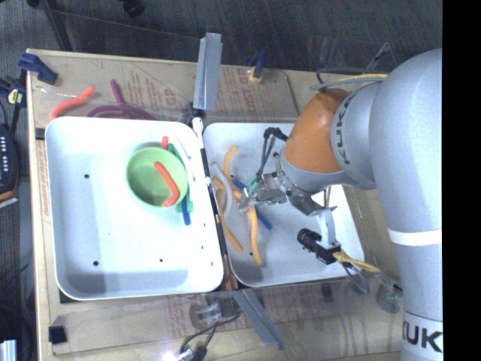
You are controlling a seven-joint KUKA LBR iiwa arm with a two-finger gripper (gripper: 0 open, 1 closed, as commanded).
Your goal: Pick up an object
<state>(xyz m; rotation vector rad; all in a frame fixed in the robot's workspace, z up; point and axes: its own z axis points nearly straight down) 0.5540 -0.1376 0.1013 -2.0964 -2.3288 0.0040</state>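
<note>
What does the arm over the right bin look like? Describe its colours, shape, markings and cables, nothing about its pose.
The arm is thick and rounded, in light grey, with an orange band above the wrist. Dark KUKA lettering runs beside the band, and shows again lower down. Thin dark cables loop from the wrist toward the gripper, a small dark metal assembly.

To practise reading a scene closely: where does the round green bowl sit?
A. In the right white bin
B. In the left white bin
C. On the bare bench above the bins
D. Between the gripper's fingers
B: the round green bowl rests on the floor of the left white bin, with a bent red strip lying in it.
</note>
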